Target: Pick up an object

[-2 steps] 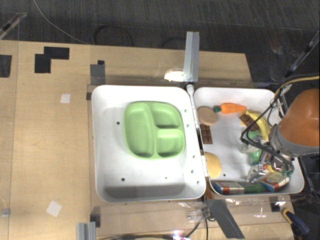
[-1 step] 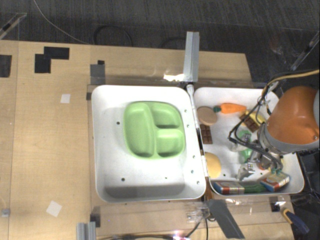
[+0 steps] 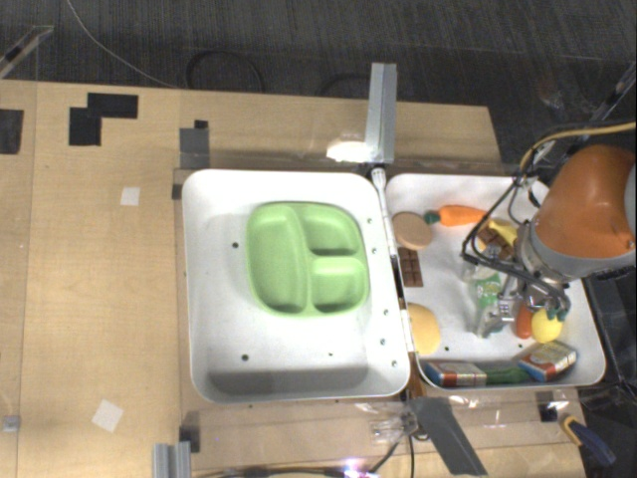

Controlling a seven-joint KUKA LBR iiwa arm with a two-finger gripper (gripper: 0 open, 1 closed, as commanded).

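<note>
left bin (image 3: 209, 297): green tray (image 3: 304, 257) mid, margins free | right bin (image 3: 448, 189): objects crowd edges, centre open

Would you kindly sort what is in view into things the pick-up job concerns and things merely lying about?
Job: hand; right bin with carrot, yellow fruit, round biscuit, chocolate bar.

Lying about: left bin, green divided tray, black patches on the bench.

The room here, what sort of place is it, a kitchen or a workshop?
Most likely a robotics lab. A robot arm reaches over two white bins on a wooden bench, one bin holding a green divided plate, the other toy food such as a carrot.
</note>
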